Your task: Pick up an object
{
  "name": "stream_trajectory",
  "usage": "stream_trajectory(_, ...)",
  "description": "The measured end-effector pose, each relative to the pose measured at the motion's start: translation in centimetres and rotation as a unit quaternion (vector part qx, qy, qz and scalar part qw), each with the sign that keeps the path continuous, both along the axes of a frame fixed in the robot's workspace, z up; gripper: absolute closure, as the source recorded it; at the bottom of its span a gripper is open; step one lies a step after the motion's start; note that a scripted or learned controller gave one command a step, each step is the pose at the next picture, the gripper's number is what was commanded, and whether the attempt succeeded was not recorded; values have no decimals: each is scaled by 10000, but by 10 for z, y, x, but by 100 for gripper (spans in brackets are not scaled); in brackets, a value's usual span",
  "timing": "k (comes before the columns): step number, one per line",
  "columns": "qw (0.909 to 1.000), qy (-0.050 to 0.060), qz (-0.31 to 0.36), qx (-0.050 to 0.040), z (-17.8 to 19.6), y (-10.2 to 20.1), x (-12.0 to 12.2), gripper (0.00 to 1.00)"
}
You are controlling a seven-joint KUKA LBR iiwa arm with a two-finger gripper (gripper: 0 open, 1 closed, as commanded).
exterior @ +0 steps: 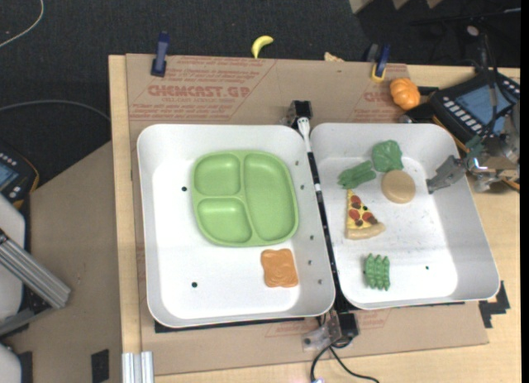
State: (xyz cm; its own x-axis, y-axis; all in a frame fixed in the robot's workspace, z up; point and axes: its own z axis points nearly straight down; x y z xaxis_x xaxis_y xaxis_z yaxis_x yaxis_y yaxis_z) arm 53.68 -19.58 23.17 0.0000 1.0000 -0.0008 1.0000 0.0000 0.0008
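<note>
One tan round disc (398, 187) is lying just left of the end effector (446, 173), whose spread cannot be told.

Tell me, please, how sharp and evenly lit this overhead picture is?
Camera view: even, soft light, faint shadows only; the green divided plastic plate and triangular toy pizza slice look sharp; the grey pincer at the right white bin's rim is slightly blurred; mild barrel bending of the bench edges.
</note>
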Motion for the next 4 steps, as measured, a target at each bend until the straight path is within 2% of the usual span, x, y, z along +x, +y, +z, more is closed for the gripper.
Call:
stream_trajectory(1, 10000, 4, 3, 15, -152, 31, 7, 0)
stream_trajectory(2, 10000, -14, 34, 4, -147, 104, 39, 0)
stream_trajectory(3, 10000, -11, 14, 10, -42, 136, -16, 0)
stream_trajectory(4, 10000, -46, 28, 8, 62, 175, -34, 0)
